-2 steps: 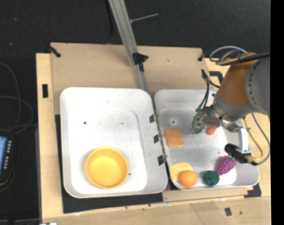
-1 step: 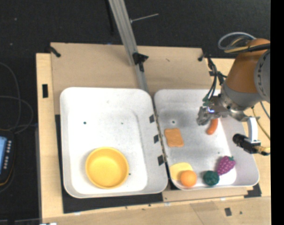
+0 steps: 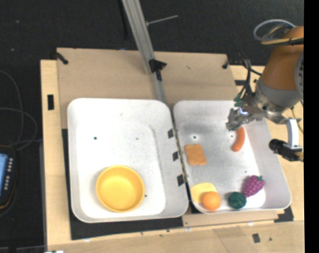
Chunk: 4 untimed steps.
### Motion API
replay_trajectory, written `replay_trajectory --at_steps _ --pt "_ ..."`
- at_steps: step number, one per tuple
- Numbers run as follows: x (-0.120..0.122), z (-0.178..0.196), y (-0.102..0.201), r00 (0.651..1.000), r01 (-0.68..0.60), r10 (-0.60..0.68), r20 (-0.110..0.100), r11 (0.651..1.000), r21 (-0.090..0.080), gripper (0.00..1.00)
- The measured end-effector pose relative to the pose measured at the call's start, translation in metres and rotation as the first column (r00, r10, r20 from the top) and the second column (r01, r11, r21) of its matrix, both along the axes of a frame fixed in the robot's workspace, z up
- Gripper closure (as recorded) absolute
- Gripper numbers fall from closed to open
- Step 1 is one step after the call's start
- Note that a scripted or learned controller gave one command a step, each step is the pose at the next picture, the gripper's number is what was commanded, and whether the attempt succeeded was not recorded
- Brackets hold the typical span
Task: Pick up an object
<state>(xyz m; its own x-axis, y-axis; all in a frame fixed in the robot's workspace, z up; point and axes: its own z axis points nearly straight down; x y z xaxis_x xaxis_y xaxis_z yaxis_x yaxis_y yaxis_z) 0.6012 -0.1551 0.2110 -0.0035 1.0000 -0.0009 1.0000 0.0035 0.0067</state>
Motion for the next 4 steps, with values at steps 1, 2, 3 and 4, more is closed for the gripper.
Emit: replay_trajectory --at_steps 1,2,3,4 --pt "0.001 0.045 -0.001 1.0 0.0 0.0 0.0 1.0 0.0 1.0" --pt "-0.002 0.052 0.044 1.0 -0.003 0.003 -0.003 1.0 0.001 1.0" --pt "-0.003 0.04 0.101 1.0 -0.003 0.003 -0.006 1.0 0.001 1.0" --pt "-0.017 0.04 0.147 1.0 -0.002 0.002 -0.006 1.0 0.001 1.0"
